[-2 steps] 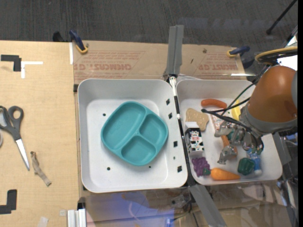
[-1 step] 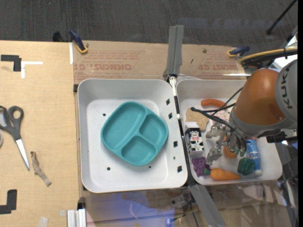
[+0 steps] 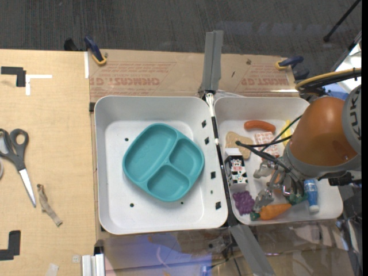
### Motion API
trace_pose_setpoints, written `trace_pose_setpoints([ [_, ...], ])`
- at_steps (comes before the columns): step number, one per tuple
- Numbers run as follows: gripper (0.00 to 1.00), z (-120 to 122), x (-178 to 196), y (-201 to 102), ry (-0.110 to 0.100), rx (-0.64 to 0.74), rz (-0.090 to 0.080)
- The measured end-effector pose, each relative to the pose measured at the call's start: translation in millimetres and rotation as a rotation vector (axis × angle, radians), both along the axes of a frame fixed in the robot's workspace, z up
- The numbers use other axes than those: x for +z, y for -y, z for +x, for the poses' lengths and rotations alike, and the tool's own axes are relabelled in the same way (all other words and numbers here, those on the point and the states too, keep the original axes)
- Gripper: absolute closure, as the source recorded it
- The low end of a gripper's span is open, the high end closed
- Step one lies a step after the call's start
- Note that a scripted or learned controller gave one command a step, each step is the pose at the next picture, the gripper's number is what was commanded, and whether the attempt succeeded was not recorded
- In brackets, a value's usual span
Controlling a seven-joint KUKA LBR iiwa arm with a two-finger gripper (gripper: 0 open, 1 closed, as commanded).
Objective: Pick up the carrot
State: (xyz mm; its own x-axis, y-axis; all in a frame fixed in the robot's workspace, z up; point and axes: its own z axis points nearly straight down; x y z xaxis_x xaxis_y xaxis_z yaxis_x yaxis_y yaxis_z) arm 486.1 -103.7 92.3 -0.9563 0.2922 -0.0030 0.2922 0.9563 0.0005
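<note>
The carrot is orange with a green top and lies flat along the front wall of the right bin. My gripper hangs low over the front of that bin, just above and to the left of the carrot's orange end, under the arm's orange band. The metal of the gripper reaches down close to the carrot's tip, and I cannot see whether it touches. The arm hides the bin's right middle.
A purple grape bunch lies left of the carrot and a blue bottle right of it. Further back are a black-and-white carton, a bread slice and a red sausage. The left bin holds a teal divided plate.
</note>
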Motion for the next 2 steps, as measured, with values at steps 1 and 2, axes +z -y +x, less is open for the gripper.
trace_pose_setpoints([
  [1,0.0,-3,3,-5,0.013,0.279,-0.003],
  [2,0.0,37,16,110,0.002,0.298,-0.002],
])
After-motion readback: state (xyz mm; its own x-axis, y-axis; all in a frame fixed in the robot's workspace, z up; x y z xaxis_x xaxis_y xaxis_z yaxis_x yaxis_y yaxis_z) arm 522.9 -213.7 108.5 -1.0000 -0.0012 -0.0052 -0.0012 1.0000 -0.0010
